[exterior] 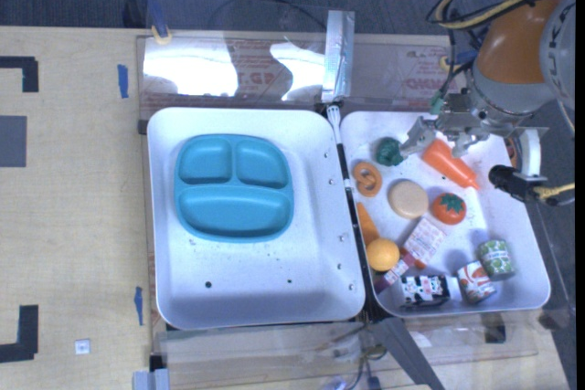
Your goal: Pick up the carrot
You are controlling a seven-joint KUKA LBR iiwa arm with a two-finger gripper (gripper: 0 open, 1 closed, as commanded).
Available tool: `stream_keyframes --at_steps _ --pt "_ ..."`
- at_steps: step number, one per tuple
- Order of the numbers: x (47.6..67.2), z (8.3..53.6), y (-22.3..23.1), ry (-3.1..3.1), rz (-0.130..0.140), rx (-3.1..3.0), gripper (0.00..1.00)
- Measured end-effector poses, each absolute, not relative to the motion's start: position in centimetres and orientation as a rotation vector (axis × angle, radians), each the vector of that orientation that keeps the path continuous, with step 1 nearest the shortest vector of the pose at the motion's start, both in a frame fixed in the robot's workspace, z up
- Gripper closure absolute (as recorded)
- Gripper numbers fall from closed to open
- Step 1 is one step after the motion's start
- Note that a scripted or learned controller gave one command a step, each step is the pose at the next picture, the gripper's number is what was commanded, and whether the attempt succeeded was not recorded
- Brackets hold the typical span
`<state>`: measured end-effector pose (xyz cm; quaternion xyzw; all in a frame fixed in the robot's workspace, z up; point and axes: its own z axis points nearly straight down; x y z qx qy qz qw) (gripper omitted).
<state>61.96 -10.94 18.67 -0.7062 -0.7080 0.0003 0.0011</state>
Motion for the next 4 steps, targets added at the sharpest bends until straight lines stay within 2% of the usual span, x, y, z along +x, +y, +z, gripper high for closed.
stream_keyframes --at_steps 1,2,4 --pt "66.7 18.5 -8.7 -2.082 -0.002 -2.356 0.00" --pt "66.8 21.4 -5.5 -2.256 -0.006 -2.194 0.00" --pt "66.7 21.3 -2.8 -2.807 -0.001 -1.411 0.00"
